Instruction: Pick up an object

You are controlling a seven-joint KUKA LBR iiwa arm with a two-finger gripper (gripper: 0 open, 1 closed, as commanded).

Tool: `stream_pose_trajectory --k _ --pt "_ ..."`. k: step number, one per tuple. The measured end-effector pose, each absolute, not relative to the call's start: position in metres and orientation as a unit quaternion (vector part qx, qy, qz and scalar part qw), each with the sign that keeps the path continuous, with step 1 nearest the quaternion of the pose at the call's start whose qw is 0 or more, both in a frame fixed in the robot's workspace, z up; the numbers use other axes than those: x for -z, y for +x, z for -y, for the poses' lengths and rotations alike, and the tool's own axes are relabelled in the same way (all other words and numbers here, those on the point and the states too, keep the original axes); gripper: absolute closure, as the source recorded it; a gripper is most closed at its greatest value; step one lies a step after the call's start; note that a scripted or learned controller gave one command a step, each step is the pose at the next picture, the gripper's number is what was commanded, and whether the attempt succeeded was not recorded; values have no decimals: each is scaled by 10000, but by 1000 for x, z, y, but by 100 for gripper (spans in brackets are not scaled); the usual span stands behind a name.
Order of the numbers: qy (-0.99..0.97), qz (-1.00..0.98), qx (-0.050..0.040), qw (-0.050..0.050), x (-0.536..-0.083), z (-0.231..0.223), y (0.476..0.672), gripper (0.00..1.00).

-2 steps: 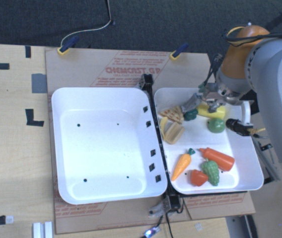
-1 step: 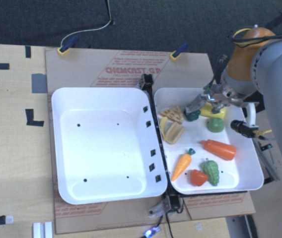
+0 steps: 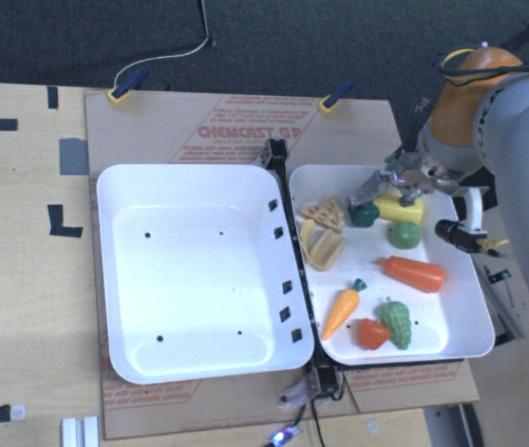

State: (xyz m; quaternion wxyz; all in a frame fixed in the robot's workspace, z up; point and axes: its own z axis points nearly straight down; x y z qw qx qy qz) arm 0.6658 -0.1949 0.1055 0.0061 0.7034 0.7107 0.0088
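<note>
Toys crowd the right bin (image 3: 474, 347), so pick your target before you descend. Your gripper (image 3: 397, 181) sits low at the far end of that bin, over the yellow piece (image 3: 402, 210), with a dark green item (image 3: 364, 215) to its left and a green ball (image 3: 404, 235) just nearer. You cannot tell how far the gripper is spread, nor whether it has hold of anything. Centre on the yellow piece, keep clear of its neighbours, and lift straight up. The left bin (image 3: 115, 277) offers a free place.
</note>
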Motion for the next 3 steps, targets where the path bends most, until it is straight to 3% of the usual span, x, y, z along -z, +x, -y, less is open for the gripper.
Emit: stream_pose_trajectory --k 3 --pt "7032 -7109 -103 73 -104 200 665 0"
